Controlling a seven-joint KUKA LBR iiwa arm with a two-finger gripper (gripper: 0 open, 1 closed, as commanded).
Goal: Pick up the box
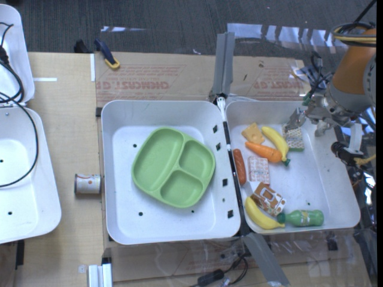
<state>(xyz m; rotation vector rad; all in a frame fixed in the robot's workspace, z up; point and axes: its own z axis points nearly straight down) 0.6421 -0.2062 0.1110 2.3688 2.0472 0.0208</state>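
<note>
Camera view, from the left: a small can [88,184] lies on its side on the wooden bench, just beside the left bin [114,160]. That bin holds a green divided plate [173,167], sitting a little askew near its middle. Across the divider, the right bin [335,190] is crowded. A sausage [240,165] lies along its left wall, with a cheese wedge [254,133], a carrot [263,152] and a banana [276,141] above and to the right of it, and a pale patterned packet [258,168] just below the carrot. The box [268,198], brown with white markings, lies in the lower part of this bin, touching a second banana [261,215]; a green bottle [305,218] lies on its side just beside them. The gripper [295,123] is near the bin's upper right, over a small speckled grey item [294,139], well apart from the box. I cannot tell how its fingers stand.
</note>
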